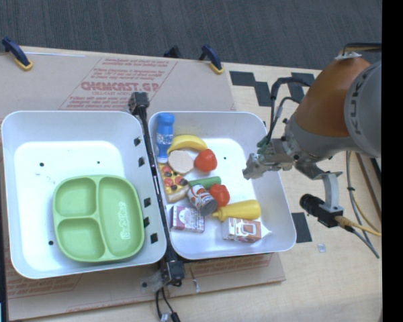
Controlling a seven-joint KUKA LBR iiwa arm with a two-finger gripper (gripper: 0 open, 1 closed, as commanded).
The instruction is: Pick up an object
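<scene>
**binwatcher:** Quick count? I get two white plastic bins, with one green three-compartment tray (97, 217) in the left bin (27, 139).

**toygrip:** Yep. The right bin (272, 200) holds the pile: one blue bottle (164, 131), one curved banana (187, 143), two glossy red tomatoes (205, 159), one can (201, 198), one yellow squeeze bottle (240, 210), two small cartons (242, 230). The gripper (255, 167) hangs over the right bin's right side; can't tell how its fingers are set.
</scene>
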